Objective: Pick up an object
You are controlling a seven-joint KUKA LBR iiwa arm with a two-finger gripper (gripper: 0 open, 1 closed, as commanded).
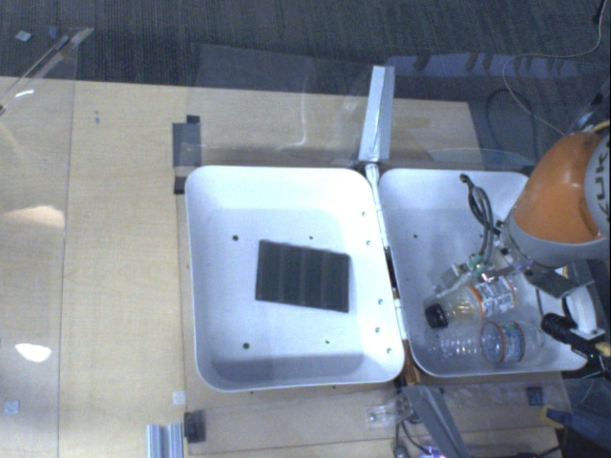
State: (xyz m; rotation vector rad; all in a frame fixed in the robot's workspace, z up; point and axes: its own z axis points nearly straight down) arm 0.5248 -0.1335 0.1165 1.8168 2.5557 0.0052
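In the right-hand shallow white bin [420, 208] I see my gripper [474, 273] low over a clear plastic bottle with a black cap [465, 306] (whether it grips, I cannot tell), and I judge the bottle light, slick and crushable, best pinched across its body.

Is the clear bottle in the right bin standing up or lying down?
Lying down. The clear plastic bottle rests on its side on the floor of the right bin, its black cap pointing toward the left bin.
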